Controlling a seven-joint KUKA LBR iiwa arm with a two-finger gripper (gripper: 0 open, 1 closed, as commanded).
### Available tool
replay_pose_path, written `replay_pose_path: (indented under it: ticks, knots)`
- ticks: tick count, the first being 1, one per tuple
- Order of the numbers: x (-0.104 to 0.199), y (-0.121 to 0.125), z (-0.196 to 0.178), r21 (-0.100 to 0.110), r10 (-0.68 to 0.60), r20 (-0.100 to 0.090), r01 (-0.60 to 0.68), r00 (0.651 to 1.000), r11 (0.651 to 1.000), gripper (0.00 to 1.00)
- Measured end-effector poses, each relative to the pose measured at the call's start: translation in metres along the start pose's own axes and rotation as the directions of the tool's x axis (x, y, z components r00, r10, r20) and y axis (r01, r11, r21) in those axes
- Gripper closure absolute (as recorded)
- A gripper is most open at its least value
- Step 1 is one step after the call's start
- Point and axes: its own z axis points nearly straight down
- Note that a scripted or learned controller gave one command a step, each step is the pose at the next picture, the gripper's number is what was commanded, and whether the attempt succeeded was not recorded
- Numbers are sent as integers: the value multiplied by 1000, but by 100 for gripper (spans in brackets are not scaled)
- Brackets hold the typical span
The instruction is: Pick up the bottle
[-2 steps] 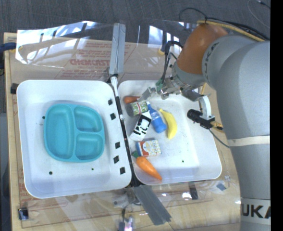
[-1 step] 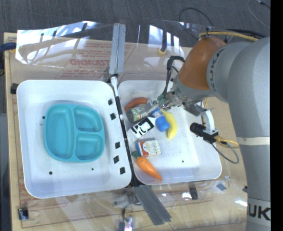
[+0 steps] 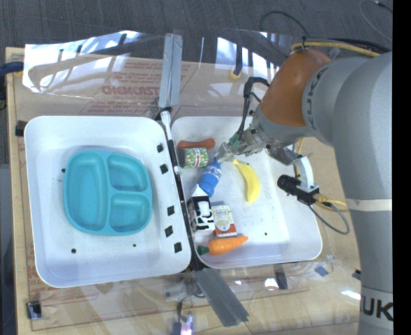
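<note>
The bottle [image 3: 210, 178] is blue with a white cap end and lies tilted in the right bin [image 3: 299, 229], near its left side. My gripper [image 3: 230, 152] hangs just above and to the right of the bottle's upper end, close to it. Whether it touches the bottle is unclear from this angle. The grey arm with its orange band [image 3: 289, 89] reaches in from the right.
Around the bottle lie a hot dog [image 3: 196, 144], a green can [image 3: 195, 158], a banana [image 3: 248, 179], a small carton [image 3: 222, 221], a black-and-white item [image 3: 201, 213] and a carrot [image 3: 227, 244]. A teal divided plate [image 3: 108, 191] sits in the left bin [image 3: 45, 145].
</note>
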Motion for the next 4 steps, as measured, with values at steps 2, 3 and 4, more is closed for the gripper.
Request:
replay_pose_path:
  ticks: [2, 3, 4]
  knots:
    - [42, -22, 34, 48, 69, -22, -68, 997, 997, 0]
    - [40, -22, 25, 49, 66, -20, -65, 998, 997, 100]
    - [21, -23, -75, 49, 260, -11, -259, 965, 965, 100]
